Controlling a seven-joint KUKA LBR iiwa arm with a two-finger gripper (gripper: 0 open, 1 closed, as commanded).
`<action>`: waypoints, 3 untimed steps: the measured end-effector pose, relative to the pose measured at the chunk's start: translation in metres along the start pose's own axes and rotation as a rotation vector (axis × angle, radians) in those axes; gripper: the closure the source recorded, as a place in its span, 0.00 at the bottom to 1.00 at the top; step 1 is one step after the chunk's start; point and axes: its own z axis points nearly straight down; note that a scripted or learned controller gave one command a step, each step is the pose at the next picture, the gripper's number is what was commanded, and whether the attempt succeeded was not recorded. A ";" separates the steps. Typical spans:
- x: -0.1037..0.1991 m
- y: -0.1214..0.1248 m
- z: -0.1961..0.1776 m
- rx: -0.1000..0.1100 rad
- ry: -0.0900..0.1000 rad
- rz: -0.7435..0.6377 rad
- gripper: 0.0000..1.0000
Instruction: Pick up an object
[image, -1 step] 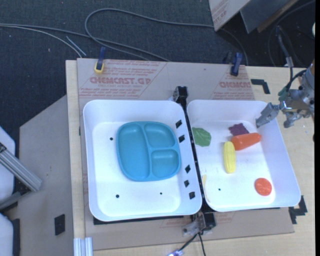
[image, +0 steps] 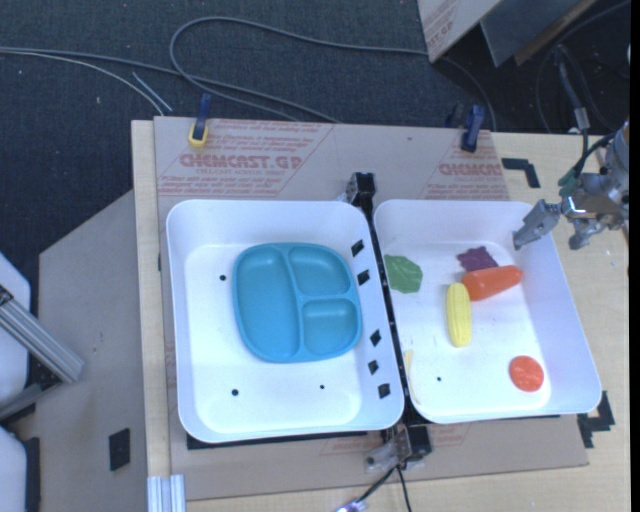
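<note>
Orange carrot (image: 491, 282) lengthwise left-right, tip up-right toward the spread, empty fingers (image: 533, 226).

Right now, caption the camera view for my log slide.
Open gripper hovers at right bin's far edge above carrot, corn, tomato; blue tray in left bin.

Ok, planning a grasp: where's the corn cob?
In the right bin, near its middle: the corn cob lies just left of the carrot, right of the green piece.

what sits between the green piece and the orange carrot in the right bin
Nothing directly: in the camera view bare bin floor separates the green piece from the carrot; the yellow corn lies below.
</note>
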 end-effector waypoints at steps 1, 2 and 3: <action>-0.003 0.008 0.046 0.004 0.001 0.000 0.00; -0.003 0.017 0.094 0.004 0.001 0.000 0.00; 0.002 0.008 0.142 0.006 0.002 0.000 0.00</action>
